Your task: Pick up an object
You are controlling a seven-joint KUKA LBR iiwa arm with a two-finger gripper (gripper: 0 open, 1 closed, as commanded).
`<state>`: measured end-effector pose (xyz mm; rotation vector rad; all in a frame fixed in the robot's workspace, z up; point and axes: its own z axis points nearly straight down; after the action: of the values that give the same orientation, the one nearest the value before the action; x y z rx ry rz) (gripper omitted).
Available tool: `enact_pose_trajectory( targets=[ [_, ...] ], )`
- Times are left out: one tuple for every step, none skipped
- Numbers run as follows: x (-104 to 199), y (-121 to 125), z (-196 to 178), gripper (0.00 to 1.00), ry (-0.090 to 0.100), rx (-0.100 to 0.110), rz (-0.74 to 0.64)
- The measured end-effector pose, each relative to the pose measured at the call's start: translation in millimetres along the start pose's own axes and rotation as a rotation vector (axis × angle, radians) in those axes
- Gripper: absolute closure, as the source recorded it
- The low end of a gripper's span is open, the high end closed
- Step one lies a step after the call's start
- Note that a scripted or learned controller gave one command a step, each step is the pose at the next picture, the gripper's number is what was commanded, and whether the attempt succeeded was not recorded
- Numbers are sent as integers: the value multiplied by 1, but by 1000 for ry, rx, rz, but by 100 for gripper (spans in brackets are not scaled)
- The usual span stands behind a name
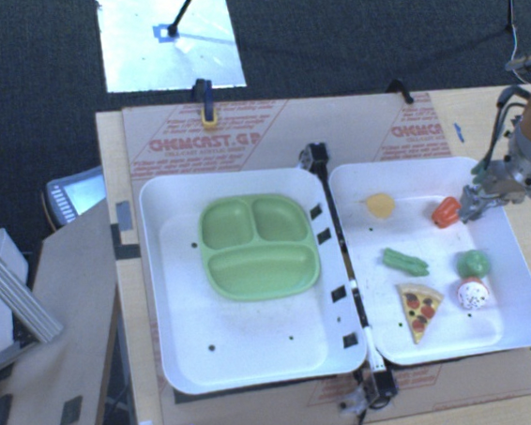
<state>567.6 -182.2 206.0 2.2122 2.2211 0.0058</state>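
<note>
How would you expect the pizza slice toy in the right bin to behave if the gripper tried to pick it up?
The pizza slice lies flat on the floor of the right bin, so it looks unlikely to roll, but its low edges may be hard for fingers to catch. It appears to be a small toy, probably light and stiff. Pushed, it would likely slide across the smooth white surface.

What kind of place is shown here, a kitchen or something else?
Most likely a robotics lab bench, not a kitchen. Two white bins sit on a cardboard sheet, the food is toys such as a pizza slice, and the robot's hand reaches over the right bin.
</note>
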Motion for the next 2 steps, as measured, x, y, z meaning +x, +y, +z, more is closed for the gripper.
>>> enact_pose_trajectory(
  targets=[
    [0,1,-14,100,1,3,0],
    [46,19,-12,100,3,4,-5]
  ],
)
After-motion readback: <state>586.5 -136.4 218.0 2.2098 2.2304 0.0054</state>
